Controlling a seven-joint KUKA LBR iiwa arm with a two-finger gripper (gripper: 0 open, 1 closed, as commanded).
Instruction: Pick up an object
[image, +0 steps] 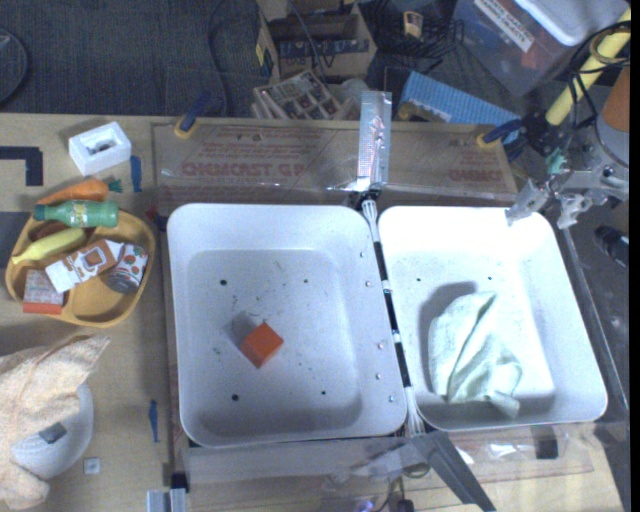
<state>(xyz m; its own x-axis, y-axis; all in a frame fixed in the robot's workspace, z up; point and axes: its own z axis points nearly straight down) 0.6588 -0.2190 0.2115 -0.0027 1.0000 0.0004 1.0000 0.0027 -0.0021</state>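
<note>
Nearest, two white bins sit side by side: the left bin (200, 240) holds an orange block (263, 345), the right bin (570, 300) a crumpled white cloth (470, 350). End effector (545, 195) hovers over the right bin's far corner; open or closed, I cannot tell.

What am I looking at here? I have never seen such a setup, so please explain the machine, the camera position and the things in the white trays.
One fixed camera looks down at a slant on a bench. Two shallow white bins stand side by side. The left bin holds a small orange block. The right bin holds a crumpled pale cloth. The machine is a robot arm that reaches in from the right; its two-finger gripper hangs over the right bin's far corner, and nothing shows between its fingers. A program is meant to make it pick up an object. Left of the bins, a yellow bowl holds toy food and small packets.
</note>
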